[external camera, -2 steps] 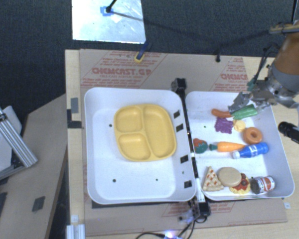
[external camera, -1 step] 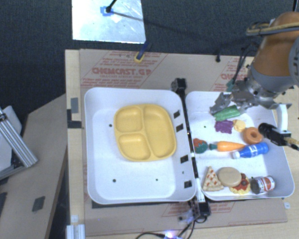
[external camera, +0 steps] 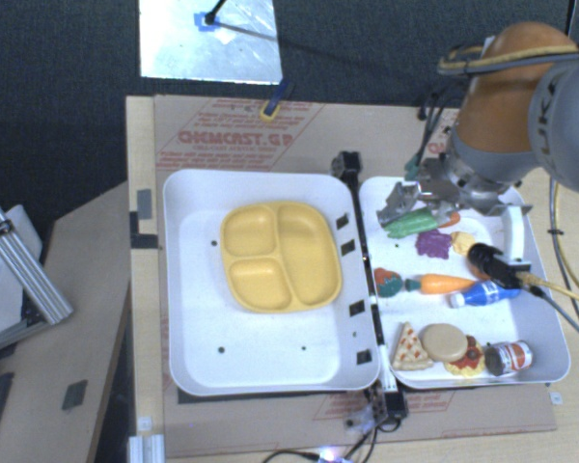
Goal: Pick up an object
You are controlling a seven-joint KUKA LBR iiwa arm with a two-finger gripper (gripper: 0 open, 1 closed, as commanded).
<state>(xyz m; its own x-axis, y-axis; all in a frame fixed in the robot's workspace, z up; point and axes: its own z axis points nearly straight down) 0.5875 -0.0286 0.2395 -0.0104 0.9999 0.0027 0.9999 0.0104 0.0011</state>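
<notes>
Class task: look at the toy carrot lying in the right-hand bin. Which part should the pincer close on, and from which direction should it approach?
Grip the carrot across its orange body near the middle, coming straight down from above. It lies flat and lengthwise, narrow across, with a blue bottle close beside its tip, so mid-body probably offers more room.

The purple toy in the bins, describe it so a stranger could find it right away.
Look in the right bin, the crowded one. In its upper half, just below the green vegetable, lies the purple toy. It is the only purple piece, small and bumpy.
</notes>
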